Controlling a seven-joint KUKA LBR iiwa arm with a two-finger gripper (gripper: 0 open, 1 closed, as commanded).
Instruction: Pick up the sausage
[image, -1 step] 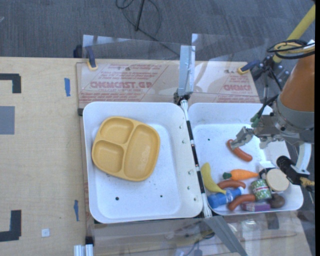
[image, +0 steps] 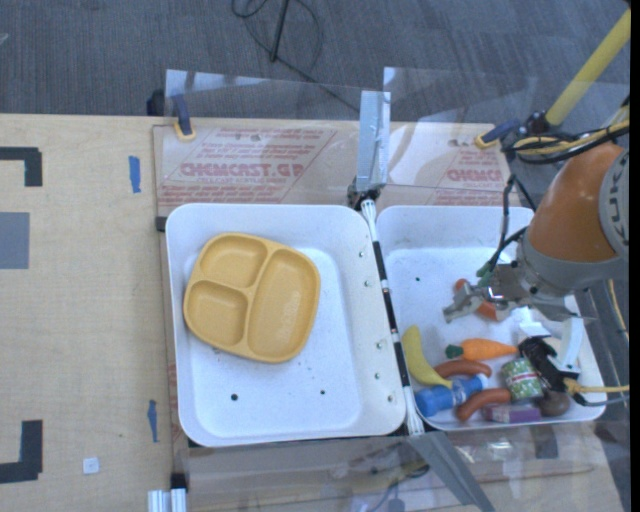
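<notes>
Leftmost of the two, the left bin (image: 330, 400) holds a yellow divided plate (image: 252, 296), lying flat in the bin's upper left part. Next to it, the right bin (image: 425, 235) carries a cluster of toys along its near edge. From left to right there: a yellow banana (image: 420, 360) lies by the bin's left wall, a blue piece (image: 440, 400) just below it, then two reddish-brown sausages, one (image: 462, 369) under an orange carrot (image: 487, 349) and the other (image: 484, 400) nearer the front rim. A green-and-white can (image: 521, 378) sits beside them to the right.

Above this cluster, the gripper (image: 468, 300) hangs over the middle of the right bin, on the grey arm with its orange band (image: 575, 215) reaching in from the right. Its metal fingers seem spread slightly, with something small and orange-red at their tips that cannot be identified. Both sausages lie below the gripper in the view, toward the front edge, apart from it and untouched, with the carrot between.
</notes>
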